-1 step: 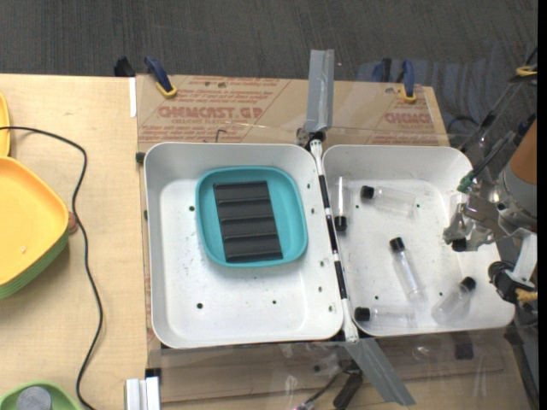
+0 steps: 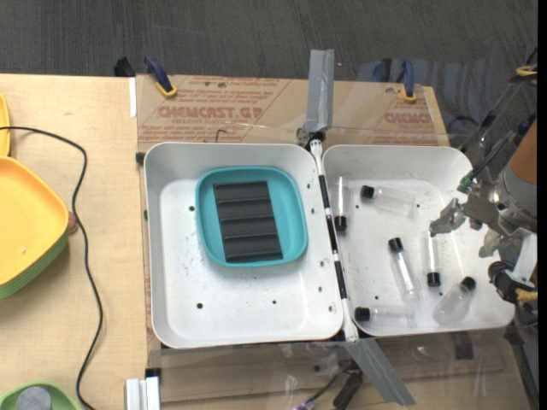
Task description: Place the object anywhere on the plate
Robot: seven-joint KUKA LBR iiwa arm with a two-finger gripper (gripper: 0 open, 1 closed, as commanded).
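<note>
The right bin [image 2: 376,156] holds several clear little tubes with black caps, and the gripper [image 2: 468,220] hangs over this bin's right side. The nearest tube [image 2: 432,261] lies just left of the gripper and a bit toward the bin's front edge, standing up and down in the picture with its black cap at the front end. Nothing sits between the gripper's fingers, and it cannot be told if they are apart or together. The arm [image 2: 523,165] comes in over the right wall of the bin and leans down, with wires and metal parts around its wrist. Another tube [image 2: 401,265] lies near the middle of the bin, tilted, with its cap at the back end. One tube [image 2: 389,197] lies sideways near the back edge, one thin tube [image 2: 340,203] lies along the left wall, one tube [image 2: 382,317] lies along the front edge, and one tube [image 2: 455,300] rests in the front right corner. The teal plate [image 2: 295,229] sits in the left bin [image 2: 171,297], toward its back, well apart from the gripper. A dark ridged block [image 2: 247,221] lies on the plate. The wall where the two bins meet runs between the tubes and the plate.
</note>
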